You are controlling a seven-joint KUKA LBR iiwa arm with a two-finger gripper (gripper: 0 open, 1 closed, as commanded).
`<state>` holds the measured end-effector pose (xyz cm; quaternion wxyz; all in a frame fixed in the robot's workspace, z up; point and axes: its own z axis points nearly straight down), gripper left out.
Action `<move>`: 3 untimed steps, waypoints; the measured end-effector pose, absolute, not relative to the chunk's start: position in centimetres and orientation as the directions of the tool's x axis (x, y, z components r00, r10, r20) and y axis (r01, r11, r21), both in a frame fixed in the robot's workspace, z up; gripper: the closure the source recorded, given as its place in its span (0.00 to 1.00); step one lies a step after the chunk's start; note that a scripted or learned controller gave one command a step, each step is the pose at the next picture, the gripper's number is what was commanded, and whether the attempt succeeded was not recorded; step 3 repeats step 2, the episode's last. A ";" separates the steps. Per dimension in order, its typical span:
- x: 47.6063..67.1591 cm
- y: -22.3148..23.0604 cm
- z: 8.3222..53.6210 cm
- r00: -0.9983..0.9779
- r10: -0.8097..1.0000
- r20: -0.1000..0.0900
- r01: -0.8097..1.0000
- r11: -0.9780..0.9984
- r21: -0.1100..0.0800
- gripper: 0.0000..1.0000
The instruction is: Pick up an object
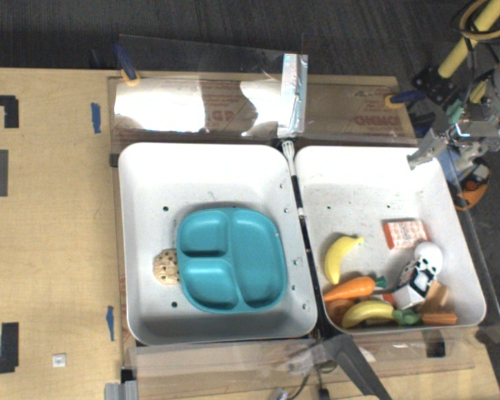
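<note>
Camera view: nothing has been picked up yet; the tool (450, 140) is seen at the far right rim of the right bin (358, 182), and whether it is clenched cannot be told. A descent onto a target is called for next. The banana (340, 257) lies mid-bin, its long axis running toward the near edge.

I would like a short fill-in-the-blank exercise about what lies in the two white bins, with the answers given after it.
1. The teal divided tray lies in the ____ bin.
2. The cookie rests against the tray's ____ side.
3. The carrot lies between two ____.
4. The robot's hand is at the right bin's ____ right corner.

Answers: left; left; bananas; far
</note>
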<state>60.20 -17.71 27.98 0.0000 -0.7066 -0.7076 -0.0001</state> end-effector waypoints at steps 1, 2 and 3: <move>55.4 -10.8 11.2 -0.016 1.000 0.002 1.000 0.016 -0.008 0.00; 50.0 -9.5 8.7 0.002 1.000 0.000 1.000 -0.002 0.006 0.00; 50.0 -9.5 8.7 0.002 1.000 0.000 1.000 -0.002 0.006 0.00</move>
